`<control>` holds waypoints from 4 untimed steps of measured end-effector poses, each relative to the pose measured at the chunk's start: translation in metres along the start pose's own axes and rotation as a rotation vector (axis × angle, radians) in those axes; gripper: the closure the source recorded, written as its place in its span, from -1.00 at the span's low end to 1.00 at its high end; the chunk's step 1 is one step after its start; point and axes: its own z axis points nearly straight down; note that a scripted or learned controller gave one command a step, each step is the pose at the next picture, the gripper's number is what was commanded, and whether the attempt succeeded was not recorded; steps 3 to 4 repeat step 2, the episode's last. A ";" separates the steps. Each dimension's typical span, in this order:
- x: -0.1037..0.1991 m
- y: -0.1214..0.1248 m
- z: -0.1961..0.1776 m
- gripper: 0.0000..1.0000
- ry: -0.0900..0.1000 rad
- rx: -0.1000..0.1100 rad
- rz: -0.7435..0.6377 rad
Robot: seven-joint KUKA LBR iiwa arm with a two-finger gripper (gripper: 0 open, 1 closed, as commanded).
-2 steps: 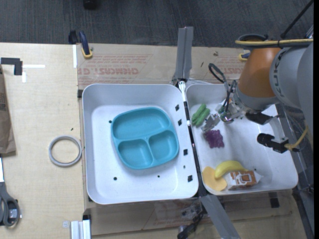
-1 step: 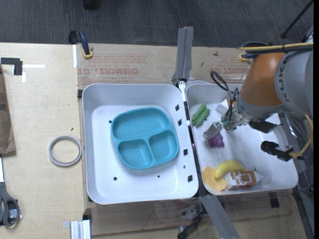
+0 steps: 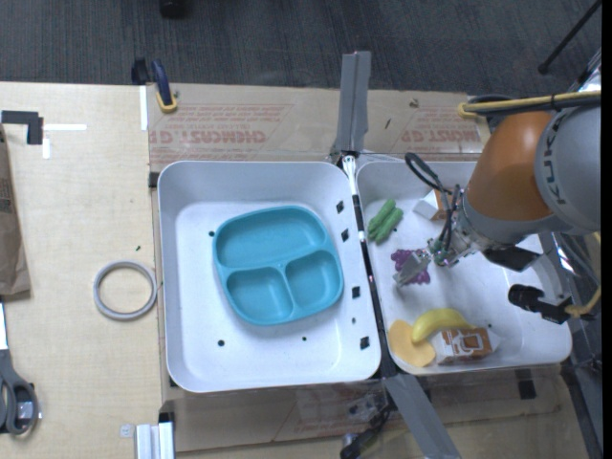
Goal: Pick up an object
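In the right bin (image 3: 535, 352) lie a green pea pod (image 3: 384, 220), a bunch of purple grapes (image 3: 409, 259), a yellow banana (image 3: 437, 323), a pale yellow round slice (image 3: 411, 345) and a small brown carton (image 3: 467, 343). My gripper (image 3: 421, 267) reaches down from the right over the grapes, its tip at the bunch. The grey and orange wrist (image 3: 512, 175) hangs above the bin's right half and hides part of its floor. A blue three-compartment plate (image 3: 277, 263) lies in the left bin (image 3: 191, 333).
A grey divider post (image 3: 354, 103) stands between the bins at the back. On the wooden bench to the left lie a grey tape ring (image 3: 125, 289), scissors (image 3: 17, 400) and a brown bag edge (image 3: 11, 228). Black cables (image 3: 540, 299) run at the right bin's edge.
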 end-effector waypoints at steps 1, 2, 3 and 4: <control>-0.021 0.044 -0.001 -1.00 -0.003 -0.003 -0.330; -0.010 -0.002 -0.011 -1.00 -0.001 0.000 0.137; -0.010 -0.002 -0.011 -1.00 -0.001 0.000 0.137; -0.010 -0.002 -0.011 -1.00 -0.001 0.000 0.137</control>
